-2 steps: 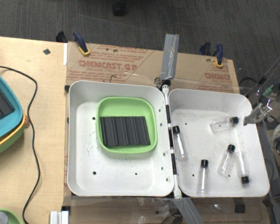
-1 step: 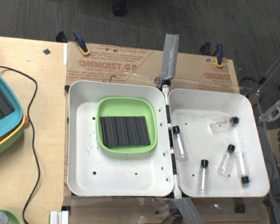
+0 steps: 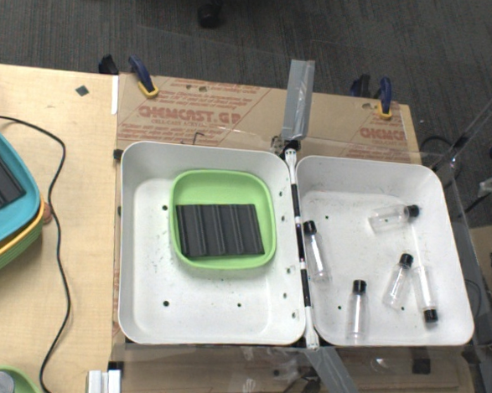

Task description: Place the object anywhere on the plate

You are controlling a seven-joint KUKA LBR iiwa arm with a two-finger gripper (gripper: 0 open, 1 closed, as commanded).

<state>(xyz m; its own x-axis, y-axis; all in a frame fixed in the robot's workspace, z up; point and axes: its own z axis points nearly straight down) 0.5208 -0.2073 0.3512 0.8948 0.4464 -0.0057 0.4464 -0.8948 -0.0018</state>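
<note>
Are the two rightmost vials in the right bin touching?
Cannot tell. In the camera view the capped-up vial and the longer vial converge closely; no clear gap or contact.

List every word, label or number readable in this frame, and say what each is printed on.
"CHEMCAST GP", red print, partly blurred, on the brown board behind the left bin.
The same red print at the board's right end, cut off and too blurred to read in full.
Smaller red lines on the board: too small to read.
Vials: no readable labels.

Faded red "CHEMCAST GP" print on the brown board [image 3: 260,117] behind the bins
</note>
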